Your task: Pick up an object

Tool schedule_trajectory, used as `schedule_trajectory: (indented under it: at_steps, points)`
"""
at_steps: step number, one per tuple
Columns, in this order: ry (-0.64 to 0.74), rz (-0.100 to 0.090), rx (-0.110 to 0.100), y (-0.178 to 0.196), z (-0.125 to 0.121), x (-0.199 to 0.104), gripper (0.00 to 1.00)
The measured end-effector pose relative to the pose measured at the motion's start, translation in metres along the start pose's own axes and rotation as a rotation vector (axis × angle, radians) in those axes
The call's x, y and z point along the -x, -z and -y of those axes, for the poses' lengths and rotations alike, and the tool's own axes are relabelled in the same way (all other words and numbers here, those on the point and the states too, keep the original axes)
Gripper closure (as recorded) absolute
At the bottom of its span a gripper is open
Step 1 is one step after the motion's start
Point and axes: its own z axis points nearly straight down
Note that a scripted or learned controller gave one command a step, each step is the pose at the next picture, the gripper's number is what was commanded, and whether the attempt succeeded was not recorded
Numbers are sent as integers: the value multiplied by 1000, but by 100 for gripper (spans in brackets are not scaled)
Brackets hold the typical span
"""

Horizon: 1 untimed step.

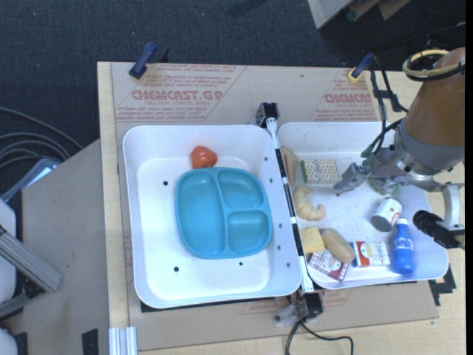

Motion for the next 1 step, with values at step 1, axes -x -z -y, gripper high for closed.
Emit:
schedule_trajectory:
  at_steps: [1]
  points:
    - [-1,0,0,-108,-8,31,0]
